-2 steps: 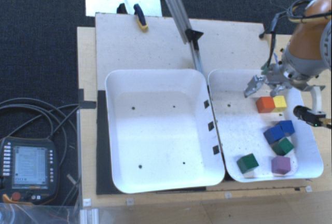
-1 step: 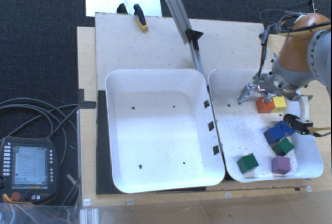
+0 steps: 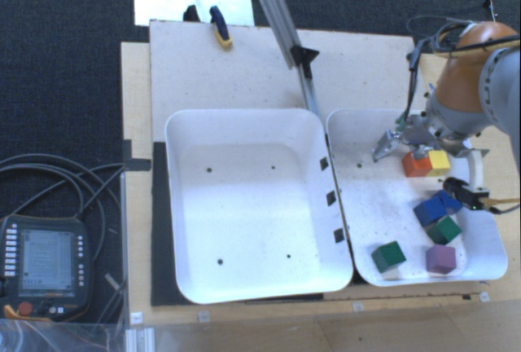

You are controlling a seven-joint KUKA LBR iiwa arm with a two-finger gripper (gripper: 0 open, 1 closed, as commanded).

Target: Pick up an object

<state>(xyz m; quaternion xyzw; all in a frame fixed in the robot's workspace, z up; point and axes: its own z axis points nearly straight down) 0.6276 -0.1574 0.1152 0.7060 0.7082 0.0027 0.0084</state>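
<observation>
the end effector [image 3: 423, 145] hangs low in the right bin [image 3: 366, 204], just beside the orange block [image 3: 416, 165], probably lining up a grasp; its grip state i cannot tell.

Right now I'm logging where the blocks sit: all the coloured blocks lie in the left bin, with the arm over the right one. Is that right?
Not quite. The camera view shows the blocks, such as the orange block and purple block, in the right bin, not the left bin. The arm is over the right one, as you say.
</observation>
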